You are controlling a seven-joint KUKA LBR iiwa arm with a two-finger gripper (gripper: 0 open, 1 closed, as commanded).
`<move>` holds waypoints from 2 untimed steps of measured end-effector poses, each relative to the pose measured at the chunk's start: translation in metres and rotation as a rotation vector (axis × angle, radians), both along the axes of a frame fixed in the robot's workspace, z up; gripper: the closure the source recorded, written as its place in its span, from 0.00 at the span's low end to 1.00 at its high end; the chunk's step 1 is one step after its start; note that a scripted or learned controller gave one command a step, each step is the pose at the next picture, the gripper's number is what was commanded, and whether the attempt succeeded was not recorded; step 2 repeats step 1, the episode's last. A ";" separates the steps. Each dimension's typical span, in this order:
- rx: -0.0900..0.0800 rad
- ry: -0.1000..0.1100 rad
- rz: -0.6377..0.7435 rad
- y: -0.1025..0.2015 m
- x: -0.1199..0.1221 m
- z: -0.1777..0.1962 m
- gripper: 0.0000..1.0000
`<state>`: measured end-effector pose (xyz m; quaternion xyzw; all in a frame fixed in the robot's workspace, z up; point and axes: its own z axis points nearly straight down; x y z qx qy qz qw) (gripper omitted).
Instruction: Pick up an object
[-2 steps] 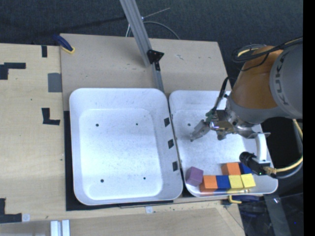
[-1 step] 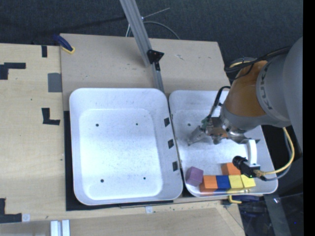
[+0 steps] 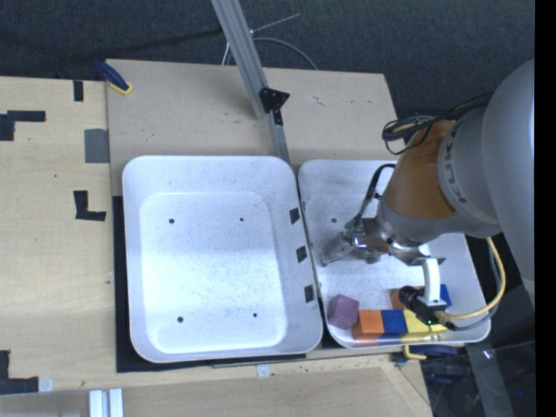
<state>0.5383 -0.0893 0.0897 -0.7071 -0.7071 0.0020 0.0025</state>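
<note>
Blocks sit bunched along the near wall of the right bin [image 3: 320, 185], and those are what I have to choose from: a purple block [image 3: 344, 310], an orange block [image 3: 371, 321], a blue block [image 3: 393, 321] and a yellow block [image 3: 413, 323] in a rough row. All of them lie below the gripper [image 3: 337, 250] in my view, toward the bin's front edge; the purple one is nearest it, the yellow one farthest and off to its right. None touches the gripper. I cannot tell how the gripper is set, since it shows only as a grey blur over the bin floor. The arm [image 3: 452, 181] covers the bin's right side, and its cabling hides part of the yellow block. Left of the gripper lies the left bin [image 3: 139, 176].
</note>
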 end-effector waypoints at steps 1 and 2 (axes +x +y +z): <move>-0.001 -0.002 -0.001 -0.009 -0.014 0.002 0.00; -0.001 -0.002 -0.001 -0.009 -0.014 0.002 0.00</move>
